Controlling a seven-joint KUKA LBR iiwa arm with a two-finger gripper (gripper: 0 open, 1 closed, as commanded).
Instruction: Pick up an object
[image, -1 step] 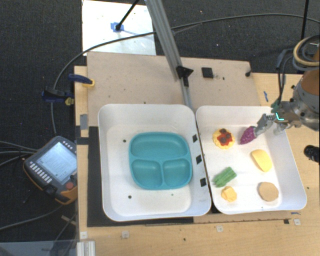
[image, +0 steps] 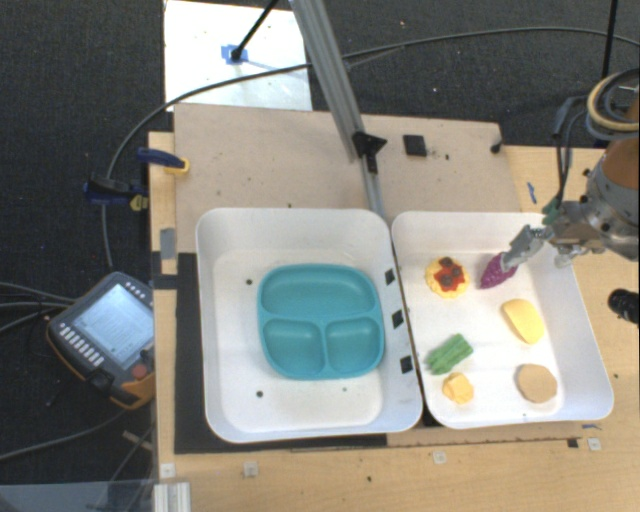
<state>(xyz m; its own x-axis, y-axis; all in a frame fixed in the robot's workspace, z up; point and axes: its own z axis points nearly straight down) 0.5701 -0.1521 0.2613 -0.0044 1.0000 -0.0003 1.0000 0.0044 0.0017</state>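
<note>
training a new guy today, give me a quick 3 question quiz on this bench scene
1. True or false: the teal plate lies in the left bin.
2. Which item is the gripper closest to? A) green piece B) purple piece C) tan disc
3. How many items lie in the right bin?

Key: 1 true; 2 B; 3 six, counting the round yellow-and-red piece, yellow wedge and small yellow piece.

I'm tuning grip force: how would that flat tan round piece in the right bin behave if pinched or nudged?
The tan disc lies flat and low, so it probably slides rather than rolls. Its thin profile may leave fingers little edge to pinch. It looks like small toy food, likely light and stiff.
</note>
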